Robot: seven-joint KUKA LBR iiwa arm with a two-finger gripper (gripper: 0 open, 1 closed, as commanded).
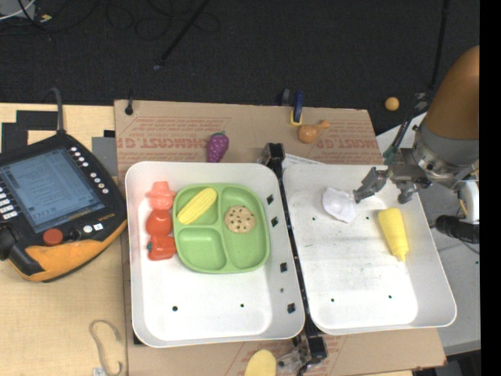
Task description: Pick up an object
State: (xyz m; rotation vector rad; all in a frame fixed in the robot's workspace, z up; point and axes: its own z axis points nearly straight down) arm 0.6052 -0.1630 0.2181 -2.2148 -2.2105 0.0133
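The left bin [156, 304] holds a green divided plate [221, 229] carrying corn [196, 204] and a cookie [239, 219], with a red bottle [160, 222] beside it. The right bin [407, 304] holds a yellow bottle [394, 232] and a white crumpled piece [339, 204]. The gripper [387, 185] hovers above both, fingers spread wide, holding nothing.

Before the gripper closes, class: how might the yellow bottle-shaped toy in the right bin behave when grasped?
The yellow bottle-shaped toy lies on its side, so it may roll if nudged. Its smooth, tapered body could slip between fingers. It looks like hollow plastic, probably light.

Yellow object [261, 363] at the bottom edge was cut off, identity unclear. Teach pendant [48, 202] was cropped at left. Arm [454, 116] was cropped at right.
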